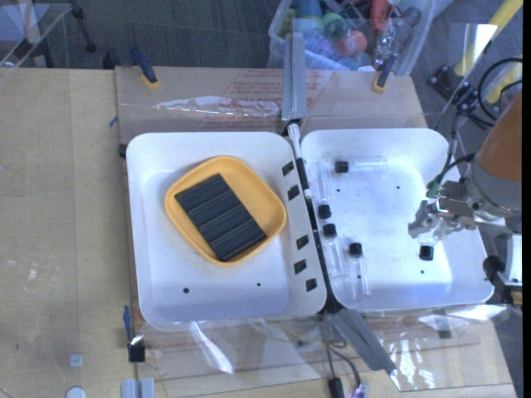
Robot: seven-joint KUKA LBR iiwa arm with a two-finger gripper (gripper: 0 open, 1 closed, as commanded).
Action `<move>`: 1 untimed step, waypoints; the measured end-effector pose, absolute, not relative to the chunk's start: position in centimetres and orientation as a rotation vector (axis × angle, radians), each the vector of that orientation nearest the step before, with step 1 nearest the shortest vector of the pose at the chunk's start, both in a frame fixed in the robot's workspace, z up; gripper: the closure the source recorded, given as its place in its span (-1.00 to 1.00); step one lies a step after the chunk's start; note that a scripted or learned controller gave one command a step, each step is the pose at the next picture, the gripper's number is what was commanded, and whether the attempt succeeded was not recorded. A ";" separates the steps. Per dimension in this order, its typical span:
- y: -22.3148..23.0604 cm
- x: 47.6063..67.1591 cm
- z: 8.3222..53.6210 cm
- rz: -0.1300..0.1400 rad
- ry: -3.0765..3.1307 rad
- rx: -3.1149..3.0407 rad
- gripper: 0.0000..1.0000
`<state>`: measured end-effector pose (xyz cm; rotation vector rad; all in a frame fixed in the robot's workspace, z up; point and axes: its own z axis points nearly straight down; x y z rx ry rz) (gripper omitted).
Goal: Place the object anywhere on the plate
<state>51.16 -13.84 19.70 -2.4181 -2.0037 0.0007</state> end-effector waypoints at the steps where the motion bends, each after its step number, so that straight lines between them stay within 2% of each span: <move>1: -13.8 51.2 19.7 0.000 -2.004 -2.418 -1.00</move>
